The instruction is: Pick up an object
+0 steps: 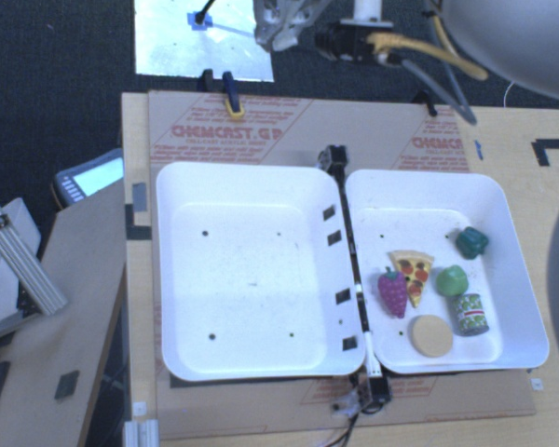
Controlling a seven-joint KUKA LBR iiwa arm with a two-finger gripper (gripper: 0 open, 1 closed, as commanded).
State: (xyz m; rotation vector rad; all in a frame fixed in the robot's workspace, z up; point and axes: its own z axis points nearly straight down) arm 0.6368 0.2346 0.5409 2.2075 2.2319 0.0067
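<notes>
arm point(503, 26): hanging way up at the top right, grey bulk looming over the bench, nowhere near the toys

left bin point(242, 273): sitting bare beside the other one, touching along the middle seam

right bin point(512, 250): holding all the toys, bunched toward its near right part

gripper point(284, 21): hovering past the far edge of the bench, above the left bin's far side; honestly can't tell how it's set, too blurry

pizza slice point(412, 273): lying with its point aiming toward the near edge, so that's its long axis

can point(469, 313): standing near the right wall

grapes point(392, 292): touching the pizza's left side

cookie point(431, 335): lying nearest the front

green ball point(451, 279): just above the can

teal thing point(471, 242): sitting farthest back

the key bit: everything pickable is lying down-right of the gripper, well apart, so I'm guessing a long diagonal swing is coming
</notes>
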